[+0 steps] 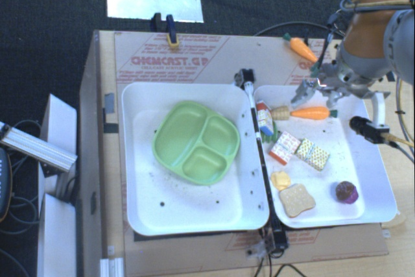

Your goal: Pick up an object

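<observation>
Right, likely target is the toy carrot (310, 114) lying flat near the back of the right bin (382, 172), long axis running left-right in the camera view, orange tip toward the divider, green stub toward the arm's side. Gripper (316, 95) hangs just above and slightly behind it, its two fingers spread wide, nothing between them. One fingertip sits near the carrot's left end, the other near its right end, so the opening seems to run along the long axis, not across it; judged from here, a wrist turn would be needed before closing.

Just left of the carrot's tip: a small tan piece (280, 113), close enough to get nudged. Beside that, a red-and-white bottle (264, 122) against the divider. Further forward, well clear: red-white block (284, 148), patterned block (312, 154), yellow chunk (281, 180), bread slice (297, 200), purple ball (346, 192). A second carrot (301, 48) lies outside the bins on the board behind. Left bin (139, 204) holds a green divided plate (196, 142).
</observation>
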